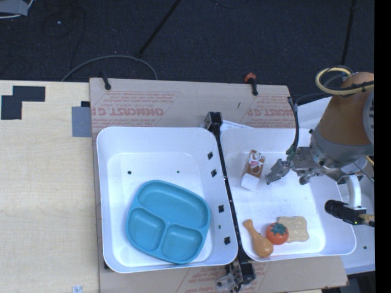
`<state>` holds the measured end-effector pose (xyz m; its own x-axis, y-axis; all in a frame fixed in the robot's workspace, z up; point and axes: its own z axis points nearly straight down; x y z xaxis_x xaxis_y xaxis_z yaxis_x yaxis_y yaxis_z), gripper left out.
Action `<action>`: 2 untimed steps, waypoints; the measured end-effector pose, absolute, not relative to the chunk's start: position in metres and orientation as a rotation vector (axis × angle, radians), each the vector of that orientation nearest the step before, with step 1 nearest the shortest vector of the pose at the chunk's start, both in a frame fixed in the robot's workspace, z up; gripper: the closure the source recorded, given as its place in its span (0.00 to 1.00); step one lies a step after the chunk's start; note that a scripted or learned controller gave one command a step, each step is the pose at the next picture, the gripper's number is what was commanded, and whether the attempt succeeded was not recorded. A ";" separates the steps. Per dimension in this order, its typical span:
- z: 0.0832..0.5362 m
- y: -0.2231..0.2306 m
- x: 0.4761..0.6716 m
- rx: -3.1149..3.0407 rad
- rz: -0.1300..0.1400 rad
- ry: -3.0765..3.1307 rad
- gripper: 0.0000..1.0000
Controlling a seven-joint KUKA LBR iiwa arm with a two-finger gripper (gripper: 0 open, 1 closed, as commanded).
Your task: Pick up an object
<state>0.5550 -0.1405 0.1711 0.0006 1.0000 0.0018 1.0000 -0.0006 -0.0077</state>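
Note:
In the right bin (330, 246) a small white and brown carton (253, 167) lies near the left wall. Along the front of the same bin rest a tan toy drumstick (259, 238), a red tomato (276, 233) and a slice of toast (295, 227), close together. My gripper (288, 174) hangs over the middle of the right bin, just right of the carton and apart from it. Its two dark fingers are spread open with nothing between them.
A blue divided plate (168, 220) lies in the left bin (116, 157). A black divider (221, 176) runs between the two bins. The arm's orange band (345, 115) and grey wrist stand over the right bin's far right side.

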 end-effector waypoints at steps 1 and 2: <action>0.116 -0.130 0.550 -2.218 0.006 -2.213 0.00; 0.129 -0.132 0.551 -2.227 0.004 -2.209 1.00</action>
<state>0.5507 -0.1324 0.1291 0.0080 1.0000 0.0014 1.0000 -0.0080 -0.0051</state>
